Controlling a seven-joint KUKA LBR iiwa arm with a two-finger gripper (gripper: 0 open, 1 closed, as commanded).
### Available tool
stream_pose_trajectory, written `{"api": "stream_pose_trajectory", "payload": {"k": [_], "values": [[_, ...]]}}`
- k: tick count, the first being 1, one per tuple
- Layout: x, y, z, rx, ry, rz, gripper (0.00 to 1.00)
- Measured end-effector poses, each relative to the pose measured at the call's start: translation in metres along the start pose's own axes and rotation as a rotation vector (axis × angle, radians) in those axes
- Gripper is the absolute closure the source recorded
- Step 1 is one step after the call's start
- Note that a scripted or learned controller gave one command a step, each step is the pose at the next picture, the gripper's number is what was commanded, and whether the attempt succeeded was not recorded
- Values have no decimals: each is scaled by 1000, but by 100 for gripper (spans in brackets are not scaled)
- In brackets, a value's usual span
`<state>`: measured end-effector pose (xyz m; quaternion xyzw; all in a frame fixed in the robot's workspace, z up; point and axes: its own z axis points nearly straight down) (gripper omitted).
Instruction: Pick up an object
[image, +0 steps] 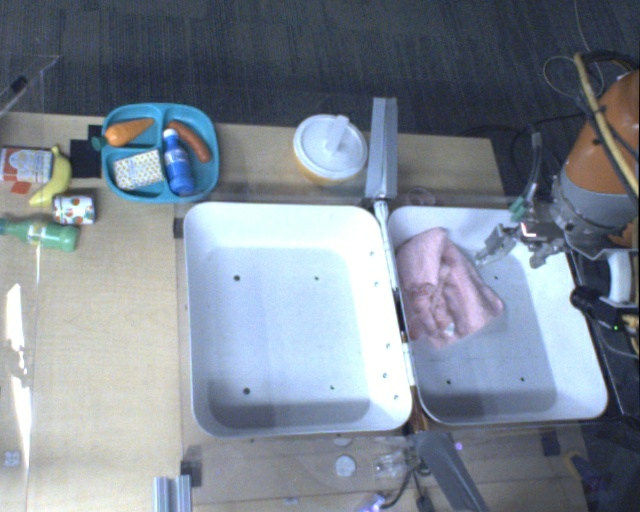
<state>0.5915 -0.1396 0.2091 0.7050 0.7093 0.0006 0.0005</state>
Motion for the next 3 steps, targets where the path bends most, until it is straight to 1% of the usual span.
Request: {"api": "stream_pose_trajectory", "payload": {"k": [1, 2, 3], "values": [[15, 6, 113, -4, -1, -125, 0], [38, 63, 120, -10, -3, -193, 0], [-33, 36, 120, -9, -5, -260, 0]]}}
